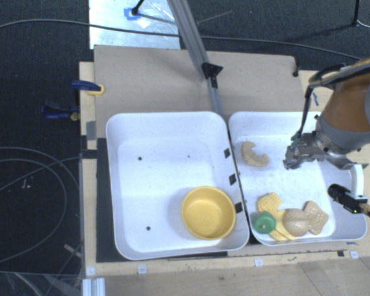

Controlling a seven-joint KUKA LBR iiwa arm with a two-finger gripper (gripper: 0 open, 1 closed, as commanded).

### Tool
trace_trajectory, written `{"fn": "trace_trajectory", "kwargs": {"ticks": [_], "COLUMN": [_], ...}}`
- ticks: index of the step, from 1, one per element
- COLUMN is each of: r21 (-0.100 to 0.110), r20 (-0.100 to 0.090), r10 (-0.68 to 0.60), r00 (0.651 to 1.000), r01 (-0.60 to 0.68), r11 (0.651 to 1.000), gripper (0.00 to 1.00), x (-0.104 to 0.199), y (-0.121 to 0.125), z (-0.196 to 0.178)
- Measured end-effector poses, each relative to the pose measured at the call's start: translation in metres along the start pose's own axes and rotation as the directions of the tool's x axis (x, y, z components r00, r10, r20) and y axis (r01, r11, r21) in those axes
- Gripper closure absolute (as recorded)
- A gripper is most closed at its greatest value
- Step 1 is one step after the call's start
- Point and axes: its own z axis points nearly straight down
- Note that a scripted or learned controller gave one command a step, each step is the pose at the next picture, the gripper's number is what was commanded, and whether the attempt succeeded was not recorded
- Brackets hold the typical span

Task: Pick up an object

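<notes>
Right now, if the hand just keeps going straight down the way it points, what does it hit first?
Most likely the bare floor of the right bin. The hand hangs just right of the tan curved piece, apparently clear of it, though depth is hard to judge from this slanted view.

Pincer [294, 157] hangs over the right bin [277, 125], near its right wall. Curved pastry piece [254, 155] lies in that bin just left of the pincer. Nearer the camera than the pincer, along the bin's front: waffle piece [269, 201], round disc [264, 222], lumpy roll [295, 221], flat biscuit [315, 216], clustered and touching. Well left of the pincer, the left bin [154, 134] holds a bowl [208, 212] at its front right. Both bins sit on the worktop [148, 73].
</notes>
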Motion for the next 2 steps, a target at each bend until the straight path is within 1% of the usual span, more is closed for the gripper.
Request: {"fn": "trace_trajectory", "kwargs": {"ticks": [1, 2], "r21": [0.0, 0.0], "r20": [0.0, 0.0], "r10": [0.0, -0.001], "r00": [1.0, 1.0], "r01": [0.0, 0.001], "r11": [1.0, 1.0], "gripper": [1.0, 1.0], "x": [0.001, 0.001], "y": [-0.001, 0.001], "z": [-0.044, -0.074]}}
